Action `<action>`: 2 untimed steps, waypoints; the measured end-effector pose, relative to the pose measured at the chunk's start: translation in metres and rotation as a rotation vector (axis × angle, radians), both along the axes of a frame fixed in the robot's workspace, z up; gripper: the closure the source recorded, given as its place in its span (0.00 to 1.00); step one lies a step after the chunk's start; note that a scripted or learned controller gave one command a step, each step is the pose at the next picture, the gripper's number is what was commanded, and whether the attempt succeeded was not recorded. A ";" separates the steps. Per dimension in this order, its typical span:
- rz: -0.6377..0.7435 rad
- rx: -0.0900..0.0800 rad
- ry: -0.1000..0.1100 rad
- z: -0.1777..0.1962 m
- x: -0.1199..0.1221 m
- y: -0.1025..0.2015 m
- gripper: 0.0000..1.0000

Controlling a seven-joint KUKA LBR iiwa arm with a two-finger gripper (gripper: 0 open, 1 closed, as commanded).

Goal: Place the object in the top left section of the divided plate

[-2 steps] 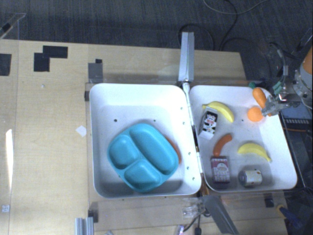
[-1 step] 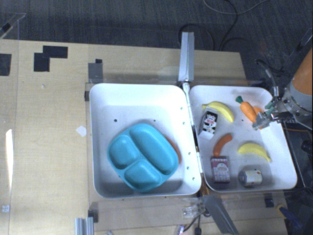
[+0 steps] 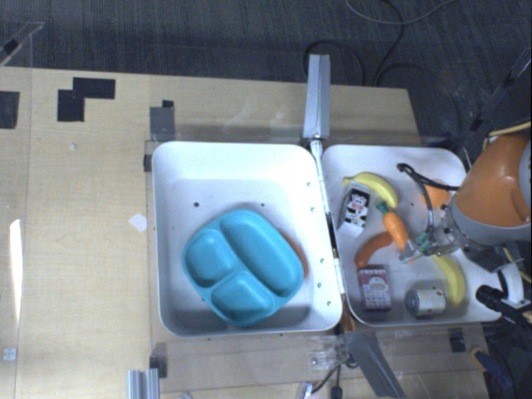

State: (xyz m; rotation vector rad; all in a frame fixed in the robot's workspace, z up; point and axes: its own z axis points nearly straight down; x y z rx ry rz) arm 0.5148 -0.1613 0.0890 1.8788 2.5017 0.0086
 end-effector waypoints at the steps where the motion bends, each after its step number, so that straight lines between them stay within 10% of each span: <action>1: -0.352 0.007 0.006 -0.002 0.084 -0.035 1.00; 2: -0.333 0.005 0.008 0.019 0.048 -0.038 1.00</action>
